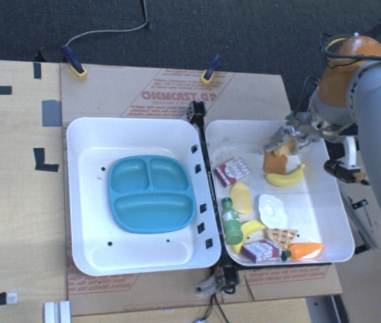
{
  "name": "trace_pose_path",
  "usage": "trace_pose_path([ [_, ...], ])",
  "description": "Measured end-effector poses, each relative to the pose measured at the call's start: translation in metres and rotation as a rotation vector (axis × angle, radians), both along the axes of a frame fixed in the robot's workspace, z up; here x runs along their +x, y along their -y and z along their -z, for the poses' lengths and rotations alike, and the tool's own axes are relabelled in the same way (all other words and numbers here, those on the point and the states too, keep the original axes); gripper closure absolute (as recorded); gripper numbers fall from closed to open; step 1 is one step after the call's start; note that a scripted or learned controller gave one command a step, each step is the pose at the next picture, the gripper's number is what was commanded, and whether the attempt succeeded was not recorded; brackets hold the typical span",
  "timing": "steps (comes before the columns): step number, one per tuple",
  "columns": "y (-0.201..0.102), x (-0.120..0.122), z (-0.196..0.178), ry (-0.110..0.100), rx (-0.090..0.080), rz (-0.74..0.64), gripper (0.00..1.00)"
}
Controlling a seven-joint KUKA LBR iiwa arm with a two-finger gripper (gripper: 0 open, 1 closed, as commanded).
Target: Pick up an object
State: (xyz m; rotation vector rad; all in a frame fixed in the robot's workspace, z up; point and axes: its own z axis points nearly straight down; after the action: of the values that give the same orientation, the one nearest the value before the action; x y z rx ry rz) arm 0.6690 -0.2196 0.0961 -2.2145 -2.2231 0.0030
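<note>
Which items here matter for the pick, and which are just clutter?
In play: gripper, bread piece below it, banana beside that.

Lying about: blue divided plate, green bottle, carrot, fried egg, waffle.

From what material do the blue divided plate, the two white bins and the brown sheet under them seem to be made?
The blue divided plate looks like moulded plastic with a matte finish: one even colour, with soft rounded ridges between its compartments. The two white bins also look like plastic, smooth and slightly glossy, with rounded corners. The brown sheet looks like cardboard: flat, dull brown, with red printed lettering.
</note>
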Motion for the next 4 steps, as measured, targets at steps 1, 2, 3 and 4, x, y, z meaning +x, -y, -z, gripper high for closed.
trace_pose_path([
  [1, -0.046, -0.114, -0.042, 0.002, -0.001, 0.003, 1.00],
  [2, -0.046, -0.114, -0.042, 0.002, 0.000, 0.003, 0.00],
  [3, -0.097, -0.032, 0.005, 0.016, -0.003, 0.002, 0.00],
  [4, -0.066, -0.044, -0.015, 0.003, -0.002, 0.003, 0.00],
])
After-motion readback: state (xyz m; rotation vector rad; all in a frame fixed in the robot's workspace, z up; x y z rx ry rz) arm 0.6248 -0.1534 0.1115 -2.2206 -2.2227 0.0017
